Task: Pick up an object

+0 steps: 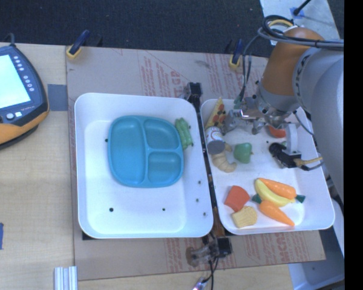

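- Near edge of the right bin [317, 222]: a smooth orange carrot [276, 213], a yellow banana [275, 189], and a tan wedge [244, 217].
- Middle: a glossy green pepper [243, 152].
- Left bin [85, 162]: a blue divided plate [146, 151].
- Far edge of the right bin: the gripper [249, 121] hangs low; I cannot tell its state.

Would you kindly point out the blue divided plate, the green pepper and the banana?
blue divided plate [146, 151]: camera view, centre divider.
green pepper [244, 152]: camera view, middle of its body.
banana [272, 191]: camera view, middle of its curve.
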`<state>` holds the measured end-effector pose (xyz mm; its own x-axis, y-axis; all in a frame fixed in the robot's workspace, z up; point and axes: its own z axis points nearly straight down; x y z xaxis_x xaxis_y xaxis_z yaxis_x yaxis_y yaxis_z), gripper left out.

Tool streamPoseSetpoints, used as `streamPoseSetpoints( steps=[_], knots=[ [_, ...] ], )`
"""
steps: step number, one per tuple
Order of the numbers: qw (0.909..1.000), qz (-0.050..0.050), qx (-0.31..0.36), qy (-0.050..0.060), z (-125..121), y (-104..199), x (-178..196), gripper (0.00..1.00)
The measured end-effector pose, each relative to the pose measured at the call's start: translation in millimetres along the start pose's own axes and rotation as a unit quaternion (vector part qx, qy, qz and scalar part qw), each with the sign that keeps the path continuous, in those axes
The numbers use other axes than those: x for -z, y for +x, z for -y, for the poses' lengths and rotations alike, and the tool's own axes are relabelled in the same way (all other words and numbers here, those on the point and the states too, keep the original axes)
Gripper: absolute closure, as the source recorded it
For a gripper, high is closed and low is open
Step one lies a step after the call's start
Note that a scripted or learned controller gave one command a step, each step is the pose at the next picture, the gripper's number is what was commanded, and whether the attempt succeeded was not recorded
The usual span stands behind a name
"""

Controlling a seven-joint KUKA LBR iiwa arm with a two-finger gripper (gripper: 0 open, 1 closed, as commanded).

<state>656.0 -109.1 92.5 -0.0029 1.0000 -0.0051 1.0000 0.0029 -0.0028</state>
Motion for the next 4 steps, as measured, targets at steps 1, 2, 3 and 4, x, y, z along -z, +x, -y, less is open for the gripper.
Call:
streamPoseSetpoints(
  steps=[1,2,3,4],
  knots=[
    [1.0000,-0.002,0.000,0.000,0,-9,-1,0.00],
    [1.0000,-0.002,-0.001,-0.001,0,-29,0,0.00],
    [1.0000,0.003,-0.001,-0.002,0,8,1,0.00],
    [1.0000,-0.002,0.000,0.000,0,-13,-1,0.00]
  ],
)
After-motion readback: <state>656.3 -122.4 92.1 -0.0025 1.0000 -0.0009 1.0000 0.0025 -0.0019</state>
